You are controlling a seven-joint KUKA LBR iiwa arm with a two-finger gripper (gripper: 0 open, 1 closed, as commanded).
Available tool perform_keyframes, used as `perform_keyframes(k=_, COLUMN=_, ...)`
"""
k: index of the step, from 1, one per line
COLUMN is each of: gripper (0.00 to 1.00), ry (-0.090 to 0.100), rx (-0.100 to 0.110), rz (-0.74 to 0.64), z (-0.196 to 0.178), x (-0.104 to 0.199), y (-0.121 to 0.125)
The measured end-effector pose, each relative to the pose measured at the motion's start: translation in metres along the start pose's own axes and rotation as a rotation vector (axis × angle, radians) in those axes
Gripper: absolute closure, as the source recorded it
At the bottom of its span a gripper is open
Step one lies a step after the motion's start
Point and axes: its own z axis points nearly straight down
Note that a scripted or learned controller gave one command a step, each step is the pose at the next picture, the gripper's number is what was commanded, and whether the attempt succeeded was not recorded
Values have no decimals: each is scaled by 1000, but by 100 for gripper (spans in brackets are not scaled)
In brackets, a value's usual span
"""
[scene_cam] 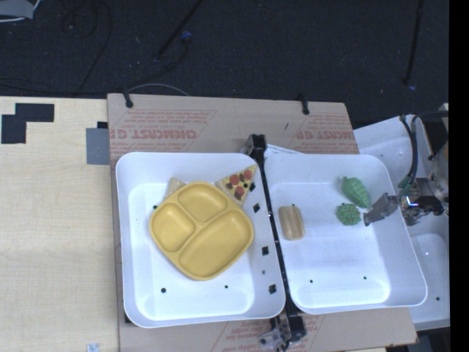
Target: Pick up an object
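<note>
Gripper (382, 208) seen at the right edge of the right bin (344, 288), nothing held.

Whether the jaws are apart or together cannot be told. Two green toys are found just left of the gripper, near the bin's right edge: a leafy one (356, 191) toward the far right corner and a rounder, bumpy one (348, 213) just below it. A tan bread roll (292, 222) is placed near that bin's left edge. In the left bin (139, 284) a yellow divided plate (201, 229) is laid centrally, with a pizza slice (240, 182) at its far side. Brown cardboard (220, 127) is spread beneath both bins, and dark floor (256, 35) is seen beyond.
</note>
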Motion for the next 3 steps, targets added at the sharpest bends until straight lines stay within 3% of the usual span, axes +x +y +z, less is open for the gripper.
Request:
perform_keyframes(k=2, gripper=0, ry=4, rx=7, rz=1, z=102, x=12, y=-3)
perform_keyframes(k=3, gripper=0, ry=3, rx=7, rz=1, z=152, x=4, y=-3)
